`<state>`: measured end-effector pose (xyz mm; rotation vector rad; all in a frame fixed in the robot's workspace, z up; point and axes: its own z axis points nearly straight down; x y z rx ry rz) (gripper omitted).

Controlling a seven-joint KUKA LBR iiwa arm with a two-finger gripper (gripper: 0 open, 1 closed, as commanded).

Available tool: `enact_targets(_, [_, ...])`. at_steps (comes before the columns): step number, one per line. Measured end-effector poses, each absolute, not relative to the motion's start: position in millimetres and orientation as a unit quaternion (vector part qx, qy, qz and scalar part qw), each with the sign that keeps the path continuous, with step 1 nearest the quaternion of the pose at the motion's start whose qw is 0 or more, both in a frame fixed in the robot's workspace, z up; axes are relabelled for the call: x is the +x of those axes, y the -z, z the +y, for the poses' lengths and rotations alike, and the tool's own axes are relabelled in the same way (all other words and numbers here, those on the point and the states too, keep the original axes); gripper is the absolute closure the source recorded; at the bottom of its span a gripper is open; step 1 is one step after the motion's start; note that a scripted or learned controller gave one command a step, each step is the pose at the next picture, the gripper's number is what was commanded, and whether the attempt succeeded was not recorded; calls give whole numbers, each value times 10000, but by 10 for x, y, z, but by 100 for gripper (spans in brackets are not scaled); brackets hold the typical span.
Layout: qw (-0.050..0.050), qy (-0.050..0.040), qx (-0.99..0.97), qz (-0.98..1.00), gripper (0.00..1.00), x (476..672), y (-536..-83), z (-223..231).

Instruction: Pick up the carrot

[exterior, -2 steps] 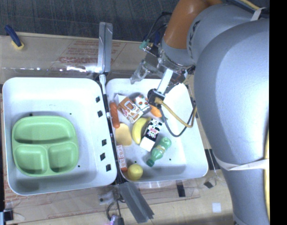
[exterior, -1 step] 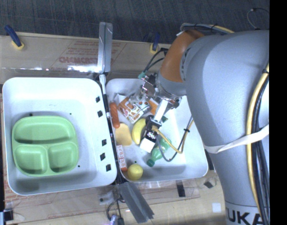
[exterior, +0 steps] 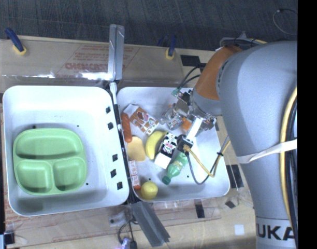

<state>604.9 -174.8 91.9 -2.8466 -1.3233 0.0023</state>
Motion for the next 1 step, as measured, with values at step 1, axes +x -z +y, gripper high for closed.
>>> enact_targets(1, [27, -23, -9113, -4116, 0, 5593, -912, -2016])
